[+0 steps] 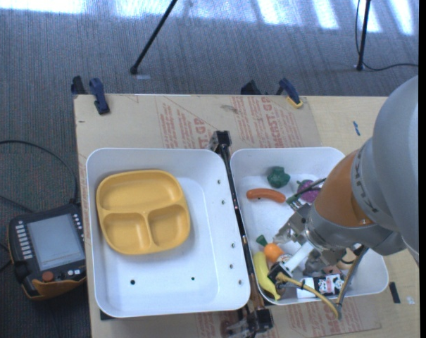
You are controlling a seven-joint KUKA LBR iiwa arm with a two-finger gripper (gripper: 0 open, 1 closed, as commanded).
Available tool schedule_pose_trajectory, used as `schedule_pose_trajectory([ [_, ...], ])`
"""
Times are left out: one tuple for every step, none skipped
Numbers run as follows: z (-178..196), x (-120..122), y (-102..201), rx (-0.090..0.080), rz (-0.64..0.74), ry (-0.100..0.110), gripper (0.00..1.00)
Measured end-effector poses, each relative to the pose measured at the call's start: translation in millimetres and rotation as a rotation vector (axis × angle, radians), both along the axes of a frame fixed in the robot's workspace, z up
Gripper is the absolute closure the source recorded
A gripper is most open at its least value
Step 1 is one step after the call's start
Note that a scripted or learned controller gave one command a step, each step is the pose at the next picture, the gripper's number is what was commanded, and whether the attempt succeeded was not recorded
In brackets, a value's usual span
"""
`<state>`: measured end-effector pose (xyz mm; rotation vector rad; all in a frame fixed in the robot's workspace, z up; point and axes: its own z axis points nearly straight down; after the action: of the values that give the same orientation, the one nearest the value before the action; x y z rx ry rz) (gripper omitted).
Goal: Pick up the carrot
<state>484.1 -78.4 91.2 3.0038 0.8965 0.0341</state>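
A short orange carrot (272, 251) with a green stub at its upper left lies in the right bin (318, 155), near that bin's left wall. My gripper (293, 251) hangs low over the bin just right of the carrot, close to it or touching it. The wrist and the orange-banded arm hide the bin's right half. I see nothing clearly held.
In the right bin lie a long orange-red piece (265, 195), a dark green item (277, 177), a purple item (308, 189), a yellow banana (265, 276) and a small printed box (324, 286). The left bin (205, 259) holds a yellow divided plate (142, 210).
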Motion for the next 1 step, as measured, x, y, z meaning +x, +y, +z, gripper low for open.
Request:
schedule_pose_trajectory([
  [6.7, -4.6, -0.1, 0.009, 0.001, 0.02, 1.0],
])
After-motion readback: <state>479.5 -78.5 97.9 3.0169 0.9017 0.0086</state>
